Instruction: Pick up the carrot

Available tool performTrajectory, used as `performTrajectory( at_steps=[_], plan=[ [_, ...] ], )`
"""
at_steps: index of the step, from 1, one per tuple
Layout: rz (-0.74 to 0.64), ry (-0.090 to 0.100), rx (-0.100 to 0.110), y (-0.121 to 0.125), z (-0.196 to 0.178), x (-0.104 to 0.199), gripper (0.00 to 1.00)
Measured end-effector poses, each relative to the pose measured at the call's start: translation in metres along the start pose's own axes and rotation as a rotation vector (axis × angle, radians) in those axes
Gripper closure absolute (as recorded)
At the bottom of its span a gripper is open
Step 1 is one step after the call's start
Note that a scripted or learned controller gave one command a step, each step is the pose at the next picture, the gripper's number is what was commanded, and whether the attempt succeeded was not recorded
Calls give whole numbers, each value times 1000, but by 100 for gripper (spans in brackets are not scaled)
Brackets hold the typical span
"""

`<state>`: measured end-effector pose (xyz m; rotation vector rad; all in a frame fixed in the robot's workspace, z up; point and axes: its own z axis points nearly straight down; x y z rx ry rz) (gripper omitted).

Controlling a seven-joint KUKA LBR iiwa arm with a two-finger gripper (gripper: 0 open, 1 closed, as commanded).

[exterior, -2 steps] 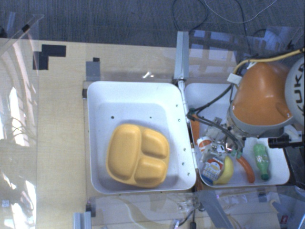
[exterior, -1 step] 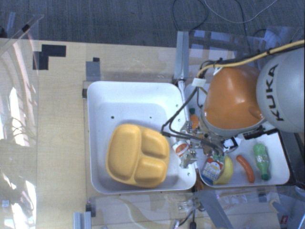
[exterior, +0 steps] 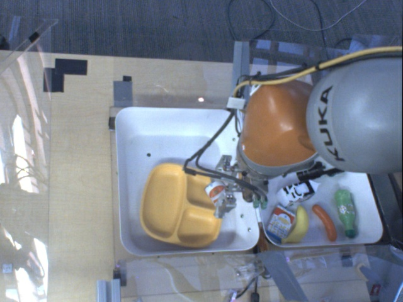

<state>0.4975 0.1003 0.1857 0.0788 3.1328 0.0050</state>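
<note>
Carrot (exterior: 325, 222) is, as far as I can make out, the orange-red stick in the right-hand bin (exterior: 375, 231). It lies well off to the right of the gripper (exterior: 224, 198) and a little nearer the bottom of the view, across the wall where the two bins meet. Relative to the gripper it sits past the small carton (exterior: 281, 222) and the yellow fruit (exterior: 302, 224), with the green bottle (exterior: 345, 214) just beyond it on the far side.

The gripper itself hangs low in the left bin (exterior: 135, 131), right at the edge of the yellow divided dish (exterior: 170, 206). Can't tell if it's open or shut, the wrist hardware hides too much. There's a small orange-and-white bit (exterior: 215, 192) right against it, and I honestly can't say what that is or whether it's being held.

So the step I'd call it: get over to the carrot. My take on doing it well is to lift clear of the dish first, cross the bin wall high, and turn the wrist so the grip closes across the carrot's narrow width. The neighbours are close, so come straight down between fruit and bottle.
</note>
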Motion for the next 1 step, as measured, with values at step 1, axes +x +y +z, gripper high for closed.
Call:
performTrajectory(
  at_steps=[1],
  plan=[
    [-386,-1,1,-22,0,7,100]
  ],
)
